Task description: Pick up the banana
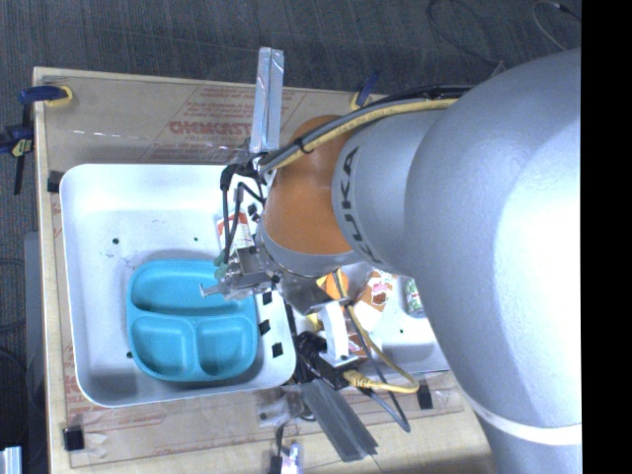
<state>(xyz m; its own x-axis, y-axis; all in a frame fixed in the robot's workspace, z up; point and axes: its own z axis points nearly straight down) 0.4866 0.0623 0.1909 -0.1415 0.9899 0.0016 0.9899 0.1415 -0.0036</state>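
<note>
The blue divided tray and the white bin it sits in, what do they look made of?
The blue divided tray looks like moulded plastic: uniform colour, rounded compartments, soft sheen. The white bin also looks plastic, smooth and slightly glossy with rounded corners, though coated metal can't be ruled out.

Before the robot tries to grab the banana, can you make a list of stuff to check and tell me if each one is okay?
1. Banana found: cannot tell. I can't pick one out anywhere.
2. Gripper placed: it hangs over the blue tray in the left bin. Ok for reaching, but there's no banana under it.
3. Fingers ready: cannot tell.
4. Blue tray lying flat in the bin: ok.
5. Right bin checked: not ok, the arm covers most of it; some colourful items peek out.
6. Cables clear of the bin: cannot tell.
</note>
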